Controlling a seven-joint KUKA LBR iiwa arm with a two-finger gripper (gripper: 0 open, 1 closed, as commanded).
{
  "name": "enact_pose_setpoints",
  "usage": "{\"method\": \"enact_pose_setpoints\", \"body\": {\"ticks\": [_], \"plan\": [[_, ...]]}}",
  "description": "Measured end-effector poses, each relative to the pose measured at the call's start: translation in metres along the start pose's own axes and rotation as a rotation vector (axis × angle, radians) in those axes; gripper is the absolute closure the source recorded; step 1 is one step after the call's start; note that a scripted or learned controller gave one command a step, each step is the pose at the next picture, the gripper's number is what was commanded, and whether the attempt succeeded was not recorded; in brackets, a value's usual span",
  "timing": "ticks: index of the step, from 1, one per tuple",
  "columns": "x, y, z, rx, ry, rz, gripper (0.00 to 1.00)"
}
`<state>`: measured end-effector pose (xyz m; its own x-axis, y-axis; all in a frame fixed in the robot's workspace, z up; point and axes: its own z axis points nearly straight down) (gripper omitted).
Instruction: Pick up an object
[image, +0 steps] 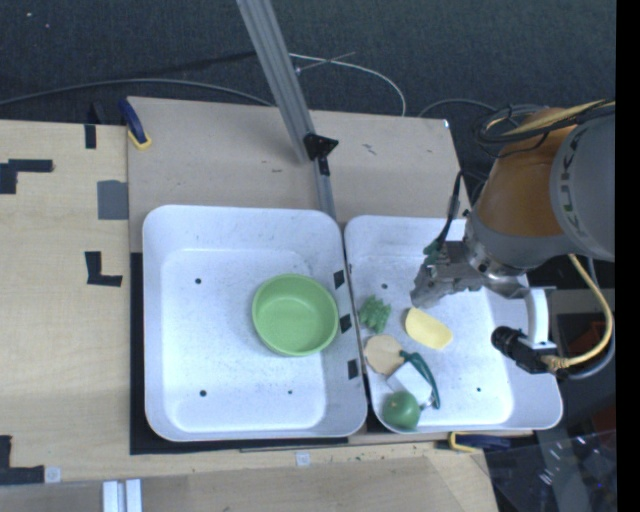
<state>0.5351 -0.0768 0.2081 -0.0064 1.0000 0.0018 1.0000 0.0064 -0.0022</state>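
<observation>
Gripper (430, 288) — finger state unclear — hovers just beside the yellow block (428, 328); descending off-centre could nudge it away.

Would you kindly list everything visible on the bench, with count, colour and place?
Bins: two, white, side by side on the bench.
Bowl: one, green, right part of the left bin.
Leafy piece: one, dark green, left side of the right bin.
Yellow piece: one, middle of the right bin.
Tan round piece: one, below the leafy piece.
Green ball: one, front edge of the right bin.
Arm: one, grey and orange, over the right bin.
Gripper: one, above the yellow piece.
</observation>
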Motion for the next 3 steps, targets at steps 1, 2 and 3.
{"method": "enact_pose_setpoints", "body": {"ticks": [1, 2, 3], "plan": [[0.052, 0.014, -0.013, -0.002, 0.0, -0.001, 1.0], [0.116, 0.025, -0.016, -0.001, 0.0, -0.003, 1.0], [0.169, 0.036, -0.027, -0.002, 0.0, -0.001, 1.0]]}}
